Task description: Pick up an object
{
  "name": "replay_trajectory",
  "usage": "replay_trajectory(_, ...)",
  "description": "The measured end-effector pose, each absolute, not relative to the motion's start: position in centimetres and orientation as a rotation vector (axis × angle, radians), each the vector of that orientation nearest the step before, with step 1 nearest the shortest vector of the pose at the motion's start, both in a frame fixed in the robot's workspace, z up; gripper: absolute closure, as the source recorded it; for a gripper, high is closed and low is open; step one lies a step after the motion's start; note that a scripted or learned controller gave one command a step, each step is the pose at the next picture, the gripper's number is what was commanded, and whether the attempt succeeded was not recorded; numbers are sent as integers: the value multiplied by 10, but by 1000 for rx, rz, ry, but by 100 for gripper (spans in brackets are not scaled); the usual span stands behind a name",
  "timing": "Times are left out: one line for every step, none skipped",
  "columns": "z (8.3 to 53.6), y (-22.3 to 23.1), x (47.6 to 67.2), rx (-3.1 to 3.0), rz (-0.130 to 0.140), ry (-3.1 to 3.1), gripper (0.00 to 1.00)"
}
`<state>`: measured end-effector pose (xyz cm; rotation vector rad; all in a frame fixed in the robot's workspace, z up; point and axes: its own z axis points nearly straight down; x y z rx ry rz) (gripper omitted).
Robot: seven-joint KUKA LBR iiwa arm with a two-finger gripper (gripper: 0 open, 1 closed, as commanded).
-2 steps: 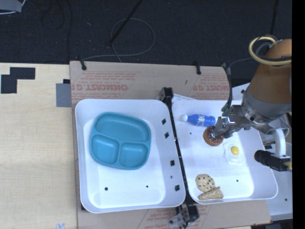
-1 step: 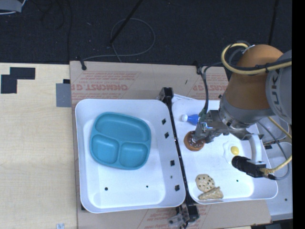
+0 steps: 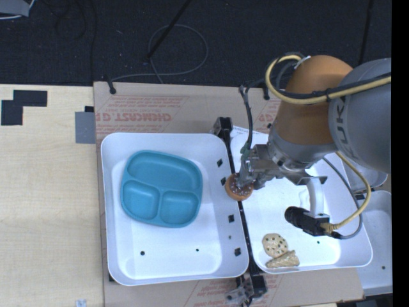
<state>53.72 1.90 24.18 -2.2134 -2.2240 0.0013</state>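
camera view, looking down at a slant on two white bins. the gripper (image 3: 245, 178) sits low at the left wall of the right bin (image 3: 358, 256), directly over a small round brown disc (image 3: 238, 190), possibly a toy cookie or doughnut, which lies against the divider between the bins. the disc touches, or is partly covered by, the fingertips; whether the fingers are spread, closed, or pinching the disc cannot be told at this angle, since the wrist hides them.

handling, as a judgement: the disc looks light, rigid and thin, probably smooth plastic, so it may slip or tip if pressed off-centre. the best hold would be across its diameter at the rim, fingers descending on either side. its place hard against the bin wall leaves little room for the finger on that side; a slight inward nudge or a grip aligned along the wall would suit better.

other objects: a speckled cookie (image 3: 274, 242) and a tan wedge (image 3: 282, 259) lie touching each other near the front of the right bin, well apart from the gripper and with open floor around them. a blue divided plate (image 3: 162, 187) occupies the left bin (image 3: 128, 261); it is broad and shallow, with only its rim to grasp. open room lies toward the middle of the right bin, while a lift straight up clears the divider.
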Motion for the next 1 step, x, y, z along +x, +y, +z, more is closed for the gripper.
replay_trajectory(238,82,532,-2212,4,-2224,100)
